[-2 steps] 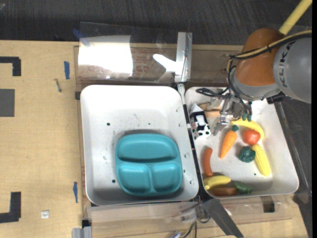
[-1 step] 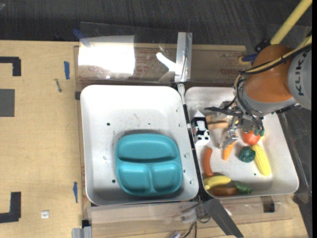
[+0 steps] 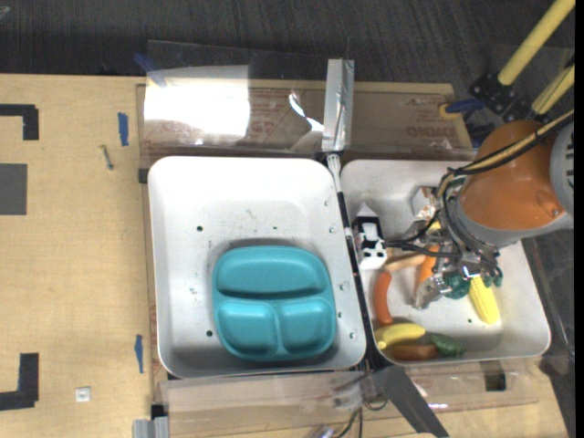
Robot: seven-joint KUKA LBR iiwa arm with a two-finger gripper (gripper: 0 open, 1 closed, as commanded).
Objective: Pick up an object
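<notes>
Gripper (image 3: 436,286) low in right bin (image 3: 529,336) among toy food, finger state indiscernible; centre over corn cob (image 3: 484,301) before closing, avoid neighbouring carrot (image 3: 422,268).

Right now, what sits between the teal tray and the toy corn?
From the camera view: between the teal divided tray and the yellow toy corn lie the bins' meeting rims, a red-orange sausage-like toy, and the gripper.
</notes>
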